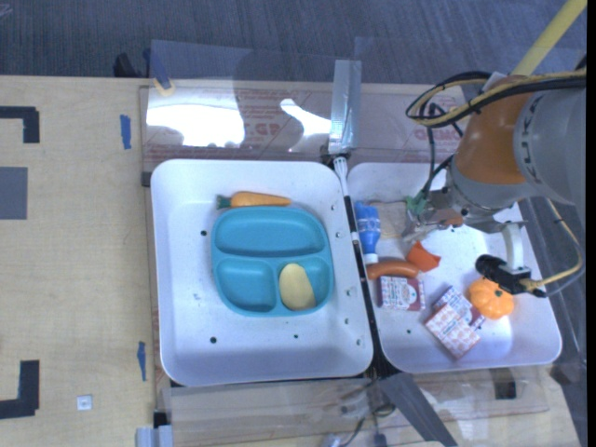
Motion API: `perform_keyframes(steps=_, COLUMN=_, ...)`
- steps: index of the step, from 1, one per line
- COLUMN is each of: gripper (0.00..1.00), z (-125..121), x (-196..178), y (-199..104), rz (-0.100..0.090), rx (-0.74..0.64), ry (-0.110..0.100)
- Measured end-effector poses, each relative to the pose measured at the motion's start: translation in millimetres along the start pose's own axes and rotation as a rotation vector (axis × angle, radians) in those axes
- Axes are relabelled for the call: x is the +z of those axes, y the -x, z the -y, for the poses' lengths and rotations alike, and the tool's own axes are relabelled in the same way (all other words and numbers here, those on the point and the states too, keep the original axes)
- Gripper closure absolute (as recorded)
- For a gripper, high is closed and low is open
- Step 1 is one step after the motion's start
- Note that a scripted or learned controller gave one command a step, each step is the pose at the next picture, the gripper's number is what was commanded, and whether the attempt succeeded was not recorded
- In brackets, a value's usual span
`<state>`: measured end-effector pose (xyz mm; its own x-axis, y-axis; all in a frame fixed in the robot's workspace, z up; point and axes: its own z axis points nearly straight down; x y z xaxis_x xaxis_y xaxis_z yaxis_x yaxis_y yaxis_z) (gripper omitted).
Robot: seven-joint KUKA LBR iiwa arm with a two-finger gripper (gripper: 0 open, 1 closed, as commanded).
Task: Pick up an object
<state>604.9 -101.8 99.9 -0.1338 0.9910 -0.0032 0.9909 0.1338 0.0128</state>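
Note:
My gripper (426, 210) hangs low over the back of the right bin (526, 338), below the grey wrist and its orange band. A red wedge (424, 256) lies just in front of it, and a blue bottle (368, 226) lies to its left by the bin wall. A brown sausage (393, 268), a red-and-white packet (400, 293), a second packet (453, 322) and an orange fruit (491, 299) lie nearer the front. Nothing shows between the fingers.
The left bin (186, 250) holds a blue divided tray (265, 236) with a yellow potato-like piece (296, 287) in its lower right compartment. A carrot (259, 199) lies along the tray's far rim. Cables loop beside the arm.

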Motion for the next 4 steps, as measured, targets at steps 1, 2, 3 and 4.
perform_keyframes(steps=1, gripper=1.00, z=-22.0, x=12.1, y=-4.1, rz=-0.001, rx=-0.257, ry=-0.005)
perform_keyframes(steps=2, gripper=0.00, z=-21.0, x=11.1, y=2.6, rz=0.008, rx=-0.252, ry=-0.005)
perform_keyframes(steps=3, gripper=1.00, z=-22.7, x=-0.8, y=2.2, rz=0.008, rx=-0.250, ry=0.001)
perform_keyframes(steps=4, gripper=1.00, z=-73.7, x=-87.4, y=-62.3, rz=-0.003, rx=-0.023, ry=-0.005)
